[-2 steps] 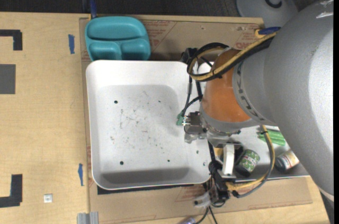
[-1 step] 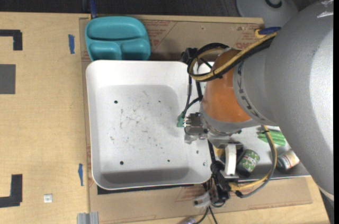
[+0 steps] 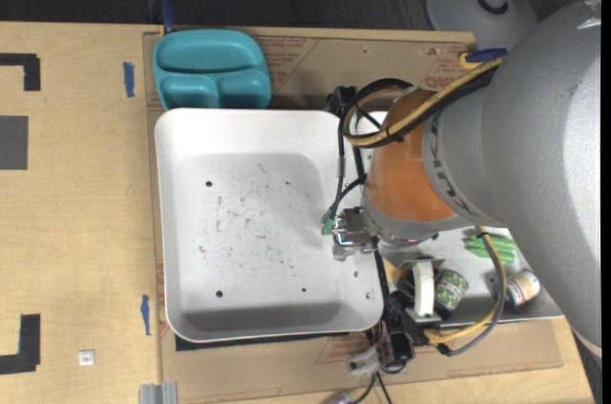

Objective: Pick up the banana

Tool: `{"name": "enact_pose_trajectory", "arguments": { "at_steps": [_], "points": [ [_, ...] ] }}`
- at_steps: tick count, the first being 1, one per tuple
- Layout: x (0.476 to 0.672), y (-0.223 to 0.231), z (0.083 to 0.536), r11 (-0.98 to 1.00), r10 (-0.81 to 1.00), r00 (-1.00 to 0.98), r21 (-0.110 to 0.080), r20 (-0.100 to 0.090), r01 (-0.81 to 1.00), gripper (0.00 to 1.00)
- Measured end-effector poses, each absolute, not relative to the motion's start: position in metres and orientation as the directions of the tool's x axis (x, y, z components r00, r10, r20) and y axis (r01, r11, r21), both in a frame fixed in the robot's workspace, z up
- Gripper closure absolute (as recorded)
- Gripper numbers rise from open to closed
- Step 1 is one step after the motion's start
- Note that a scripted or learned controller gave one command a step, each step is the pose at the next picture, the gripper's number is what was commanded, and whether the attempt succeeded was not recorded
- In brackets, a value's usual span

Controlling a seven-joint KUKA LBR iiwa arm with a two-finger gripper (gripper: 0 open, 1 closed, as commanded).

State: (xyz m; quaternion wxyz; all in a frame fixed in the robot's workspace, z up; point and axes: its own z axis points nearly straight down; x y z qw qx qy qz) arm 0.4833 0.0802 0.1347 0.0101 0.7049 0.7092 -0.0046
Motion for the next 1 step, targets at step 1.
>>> {"name": "enact_pose_trajectory", "arguments": {
  "at_steps": [1],
  "points": [
    [0.4828,0.0793,0.1347,0.05,0.998,-0.05,0.004,-0.022,0.999,1.0]
  ]
}}
